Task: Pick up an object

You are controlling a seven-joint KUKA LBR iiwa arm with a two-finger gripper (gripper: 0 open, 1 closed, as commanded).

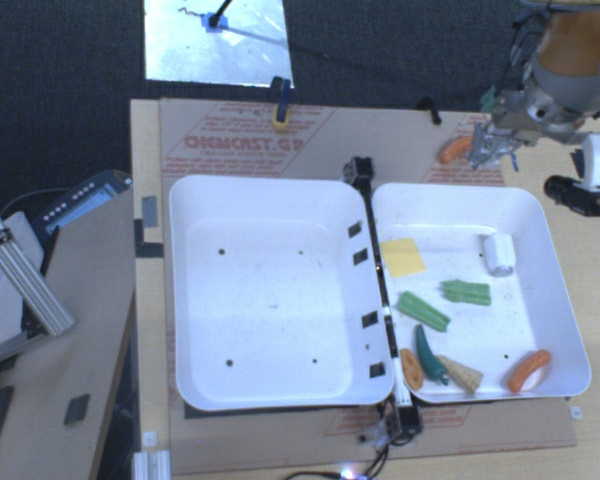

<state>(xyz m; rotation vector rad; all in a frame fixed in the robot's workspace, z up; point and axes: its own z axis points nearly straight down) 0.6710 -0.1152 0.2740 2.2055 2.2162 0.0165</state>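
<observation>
Fingers (488, 151): you can't tell their state; they hang above the desk beyond the right bin (555, 268), next to an orange piece (455, 149).
Objects: yours lie in the right bin, yellow block (403, 257) included.

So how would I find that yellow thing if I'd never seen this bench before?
Look at the right white bin, the one holding the toys. Go to its upper left part, close to the divider between the bins: the yellow square lies flat there, apart from the rest. It is the only yellow, flat-cornered piece; its nearest neighbours are green and elongated.
</observation>
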